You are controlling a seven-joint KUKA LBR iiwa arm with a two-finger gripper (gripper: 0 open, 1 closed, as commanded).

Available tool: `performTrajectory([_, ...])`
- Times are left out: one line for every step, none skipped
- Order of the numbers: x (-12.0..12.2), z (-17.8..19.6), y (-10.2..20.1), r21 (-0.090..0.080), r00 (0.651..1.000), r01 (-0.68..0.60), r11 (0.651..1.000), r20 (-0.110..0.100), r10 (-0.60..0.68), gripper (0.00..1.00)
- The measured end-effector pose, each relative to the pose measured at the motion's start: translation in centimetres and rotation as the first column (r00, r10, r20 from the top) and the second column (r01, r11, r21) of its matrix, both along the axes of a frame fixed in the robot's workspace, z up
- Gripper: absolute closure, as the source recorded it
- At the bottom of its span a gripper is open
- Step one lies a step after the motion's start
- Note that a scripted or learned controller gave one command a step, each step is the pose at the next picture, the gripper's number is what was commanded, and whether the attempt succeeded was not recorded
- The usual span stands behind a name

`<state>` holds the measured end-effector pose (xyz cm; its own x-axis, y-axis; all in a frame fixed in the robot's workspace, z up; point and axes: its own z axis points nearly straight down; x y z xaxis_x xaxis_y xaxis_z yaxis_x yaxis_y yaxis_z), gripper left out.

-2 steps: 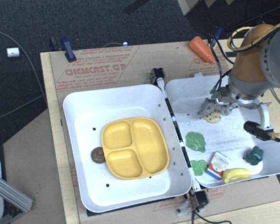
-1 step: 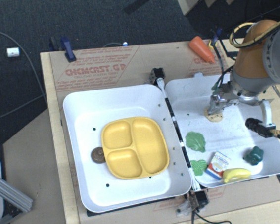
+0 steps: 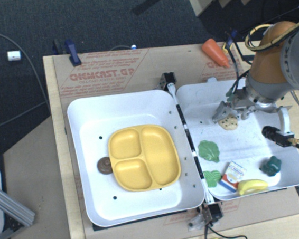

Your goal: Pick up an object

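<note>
My gripper (image 3: 231, 115) hangs low over the back of the right bin (image 3: 298, 172), its fingers spread open with nothing between them. Just below its tips lies a pale speckled cookie-like piece (image 3: 228, 124). Further forward in the same bin are a green leafy piece (image 3: 208, 150), a smaller green piece (image 3: 212, 177), a small red, white and blue packet (image 3: 233, 174), a yellow banana (image 3: 252, 186) and a dark teal lump (image 3: 272, 166). In the left bin (image 3: 81, 123) sits a yellow divided plate (image 3: 144, 157) with a brown round thing (image 3: 104, 165) at its left edge.
An orange carrot-like thing (image 3: 215, 53) lies on the bench behind the right bin. A blue clamp (image 3: 72, 52) sits at the bench's back left. The black divider (image 3: 185, 133) runs between the two bins. The arm comes in from the right.
</note>
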<state>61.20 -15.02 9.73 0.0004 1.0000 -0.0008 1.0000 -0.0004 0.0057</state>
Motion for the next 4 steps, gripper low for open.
performTrajectory([4.7, -0.5, -6.5, 0.003, 1.0, -0.003, 1.0, -0.005, 0.003, 0.0])
performTrajectory([0.1, -1.0, -0.6, 0.002, 1.0, -0.002, 1.0, -0.002, 0.002, 0.0])
performTrajectory([-1.9, -1.0, 2.0, 0.0, 1.0, 0.0, 1.0, 0.001, 0.0, 0.0])
performTrajectory([-4.0, -1.0, 4.4, -0.001, 1.0, 0.0, 1.0, 0.002, 0.0, 0.0])
